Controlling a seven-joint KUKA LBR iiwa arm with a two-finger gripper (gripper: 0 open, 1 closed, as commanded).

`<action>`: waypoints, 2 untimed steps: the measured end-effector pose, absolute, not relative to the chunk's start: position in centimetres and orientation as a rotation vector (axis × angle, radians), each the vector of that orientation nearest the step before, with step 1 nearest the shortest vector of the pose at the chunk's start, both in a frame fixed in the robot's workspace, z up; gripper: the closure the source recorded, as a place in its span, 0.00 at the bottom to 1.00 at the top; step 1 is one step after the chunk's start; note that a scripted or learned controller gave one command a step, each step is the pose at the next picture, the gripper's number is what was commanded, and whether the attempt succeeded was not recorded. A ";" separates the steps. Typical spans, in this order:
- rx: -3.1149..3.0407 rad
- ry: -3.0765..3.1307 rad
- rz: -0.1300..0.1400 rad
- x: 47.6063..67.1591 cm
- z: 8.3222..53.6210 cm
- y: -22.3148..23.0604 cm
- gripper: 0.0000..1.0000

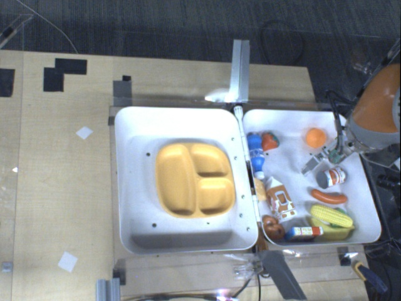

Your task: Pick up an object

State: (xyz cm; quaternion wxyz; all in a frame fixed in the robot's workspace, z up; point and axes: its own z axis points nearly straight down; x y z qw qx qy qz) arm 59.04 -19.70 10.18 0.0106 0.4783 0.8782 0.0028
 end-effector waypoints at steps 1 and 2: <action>1.712 2.622 0.005 64.2 11.2 -20.5 0.00; 1.347 2.834 -0.020 66.8 9.5 -18.7 0.00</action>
